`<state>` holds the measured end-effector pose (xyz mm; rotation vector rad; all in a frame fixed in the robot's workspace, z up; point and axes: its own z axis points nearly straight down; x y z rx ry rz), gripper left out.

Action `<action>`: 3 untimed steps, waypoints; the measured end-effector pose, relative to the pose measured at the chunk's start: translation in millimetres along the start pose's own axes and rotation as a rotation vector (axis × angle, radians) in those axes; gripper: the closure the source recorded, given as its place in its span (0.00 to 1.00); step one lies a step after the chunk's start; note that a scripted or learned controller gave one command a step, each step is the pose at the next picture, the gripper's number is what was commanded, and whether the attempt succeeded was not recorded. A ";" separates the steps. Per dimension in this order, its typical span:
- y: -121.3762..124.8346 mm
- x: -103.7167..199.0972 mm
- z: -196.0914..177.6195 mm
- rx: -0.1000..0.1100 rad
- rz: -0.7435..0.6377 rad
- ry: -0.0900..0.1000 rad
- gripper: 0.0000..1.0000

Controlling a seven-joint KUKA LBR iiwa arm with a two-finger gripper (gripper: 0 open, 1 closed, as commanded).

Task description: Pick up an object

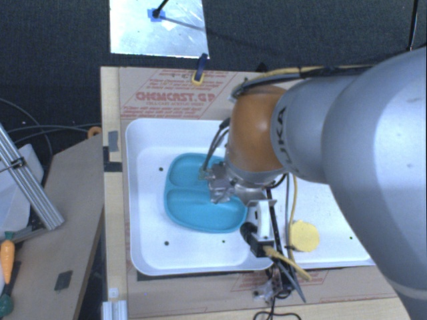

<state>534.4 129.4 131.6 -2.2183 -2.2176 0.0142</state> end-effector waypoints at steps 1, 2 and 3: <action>39.2 102.0 -123.0 -0.025 -0.012 0.011 1.00; -53.3 95.1 -109.4 -0.004 -0.006 0.003 1.00; 5.8 27.2 -61.8 -0.010 0.005 0.001 1.00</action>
